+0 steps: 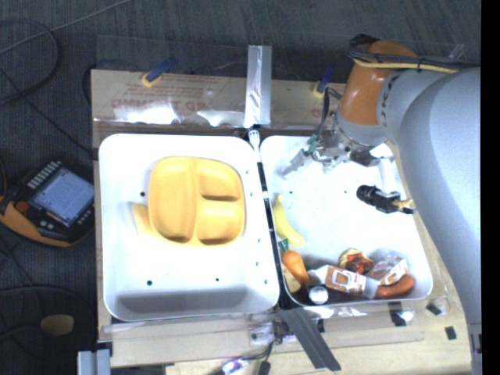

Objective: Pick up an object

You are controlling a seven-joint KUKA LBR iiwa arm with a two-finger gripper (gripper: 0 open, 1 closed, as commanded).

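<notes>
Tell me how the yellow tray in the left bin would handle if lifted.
The yellow tray looks like moulded plastic, so probably stiff and light for its size. It is wide with rounded, glossy edges, so two fingers may slip unless they pinch a rim or divider. It lies flat in the left bin, so it is unlikely to roll.

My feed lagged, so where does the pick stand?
Nothing looks picked yet. The gripper hangs over bare floor at the far end of the right bin, with nothing between its fingers. The toy food pile and banana lie at the near end, left to grasp.
</notes>
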